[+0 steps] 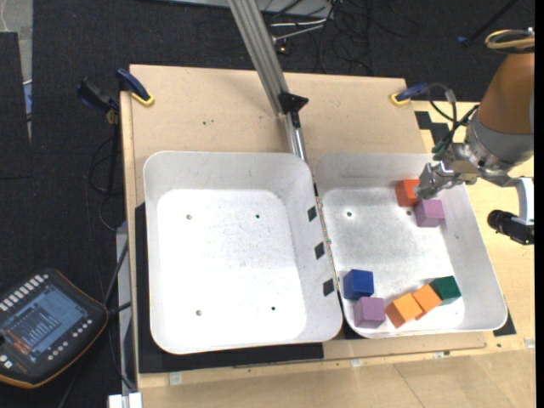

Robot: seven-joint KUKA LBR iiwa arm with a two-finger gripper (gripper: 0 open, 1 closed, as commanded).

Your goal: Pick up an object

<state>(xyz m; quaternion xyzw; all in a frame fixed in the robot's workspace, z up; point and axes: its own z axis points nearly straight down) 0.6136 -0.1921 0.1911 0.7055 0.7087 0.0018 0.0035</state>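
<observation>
My gripper [434, 182] hangs over the far right part of the right bin [387, 245], reaching in from the right. Just below and left of it lie a red-orange block [405, 193] and a light purple block [428, 212], close together. The gripper's tip overlaps the gap between these two, and I cannot tell whether it touches either. Near the bin's front edge sit a blue block [358, 282], a second purple block [369, 311], an orange block [405, 306] and a green block [444, 290].
The left bin [170, 253] stands beside the right one. A slanted metal pole [268, 58] crosses the bench's far side toward the bins' shared edge. Clamps [136, 87] sit at the board's far corners. A teach pendant [42, 325] lies off the bench at the left.
</observation>
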